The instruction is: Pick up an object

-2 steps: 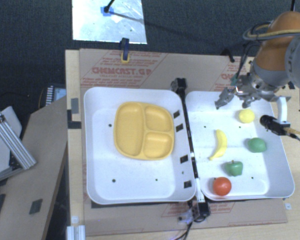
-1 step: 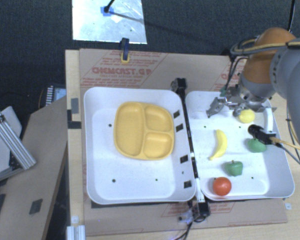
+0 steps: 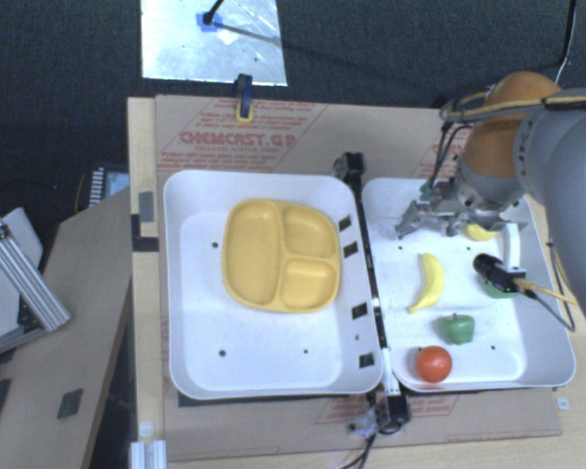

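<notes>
**Fruit in the right bin, gripper over its far half**

Nearest the camera, in the right bin [image 3: 532,355], a tomato [image 3: 433,362] is seen close to the near wall; a green fruit [image 3: 458,328] is set just beyond it, apart from it; a banana [image 3: 429,281] lies further in, on its side, with bare floor all around it. All three are judged to be light, stiff and smooth; the tomato, being round, is likely to roll or slip out under a squeeze; the banana can be taken across its narrow middle, where its sides run nearly parallel, and is therefore judged the easiest pick. Beyond the banana a small yellow piece [image 3: 481,232] is partly covered by the gripper [image 3: 439,215], which hangs over the bin's far half; whether it is open or closed cannot be told, and nothing is seen held in it. In the left bin [image 3: 205,355] a yellow divided plate [image 3: 278,254] is laid flat; it is wide and shallow and is judged hard to span. Farthest off, a shiny sheet [image 3: 176,27] is seen past the bench.
</notes>
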`<state>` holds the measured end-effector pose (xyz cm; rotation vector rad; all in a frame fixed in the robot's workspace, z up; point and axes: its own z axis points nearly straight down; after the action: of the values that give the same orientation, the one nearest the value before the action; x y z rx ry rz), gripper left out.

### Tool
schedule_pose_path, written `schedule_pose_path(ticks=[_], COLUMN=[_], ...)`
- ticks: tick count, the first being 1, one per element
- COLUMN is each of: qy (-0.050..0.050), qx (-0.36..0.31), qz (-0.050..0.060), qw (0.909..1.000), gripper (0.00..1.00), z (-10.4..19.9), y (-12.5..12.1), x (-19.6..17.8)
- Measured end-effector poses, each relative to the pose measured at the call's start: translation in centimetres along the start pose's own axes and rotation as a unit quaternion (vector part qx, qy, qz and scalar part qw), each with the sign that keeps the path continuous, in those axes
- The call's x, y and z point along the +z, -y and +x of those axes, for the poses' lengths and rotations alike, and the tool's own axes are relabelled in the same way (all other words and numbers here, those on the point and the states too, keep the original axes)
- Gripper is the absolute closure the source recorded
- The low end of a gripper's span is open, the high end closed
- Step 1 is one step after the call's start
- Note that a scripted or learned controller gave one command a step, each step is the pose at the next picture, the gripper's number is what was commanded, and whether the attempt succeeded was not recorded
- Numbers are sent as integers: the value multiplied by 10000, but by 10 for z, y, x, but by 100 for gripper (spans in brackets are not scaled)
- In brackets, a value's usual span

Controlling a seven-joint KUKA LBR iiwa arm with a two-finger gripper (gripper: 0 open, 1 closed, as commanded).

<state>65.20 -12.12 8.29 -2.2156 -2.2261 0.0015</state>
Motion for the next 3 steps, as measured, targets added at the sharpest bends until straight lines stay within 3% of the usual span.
schedule_pose_path(ticks=[1, 3], qy=[6, 8], qx=[-1, 28], qz=[-33, -44], qw=[10000, 10000], gripper=[100, 100], z=[0, -10], y=[-2, 10], x=[-14, -122])
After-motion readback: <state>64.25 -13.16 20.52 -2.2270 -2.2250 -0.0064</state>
